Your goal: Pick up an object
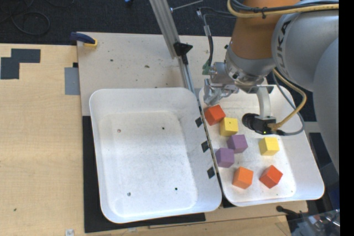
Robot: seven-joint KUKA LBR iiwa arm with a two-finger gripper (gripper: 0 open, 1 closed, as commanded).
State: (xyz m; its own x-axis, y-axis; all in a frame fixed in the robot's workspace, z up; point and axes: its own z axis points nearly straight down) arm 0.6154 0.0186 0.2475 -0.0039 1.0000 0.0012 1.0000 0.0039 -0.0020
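2 shallow white bins are seen side by side on the bench. The left bin is taken as the landmark; its floor is speckled with small dark marks. The right bin touches the landmark's right wall, where 3 small black clips are set along the seam.

7 cubes are counted in the right bin, all to the right of the landmark. An orange-red cube lies closest to the landmark's upper right corner. A yellow cube is found just beside it, further from the landmark. 2 purple cubes follow: one below the yellow cube, the other lower and nearer the landmark's wall. An orange cube and a red cube are noted near the right bin's front edge. A second yellow cube lies well out from the landmark.

The gripper is seen over the right bin, just past the landmark's upper right corner. The orange-red cube lies directly below it in the view and very near it. Whether they touch cannot be told, and the gripper's opening cannot be told. No cube is seen between the fingers.

A slanted aluminium bar is noted rising behind the landmark's far right corner.
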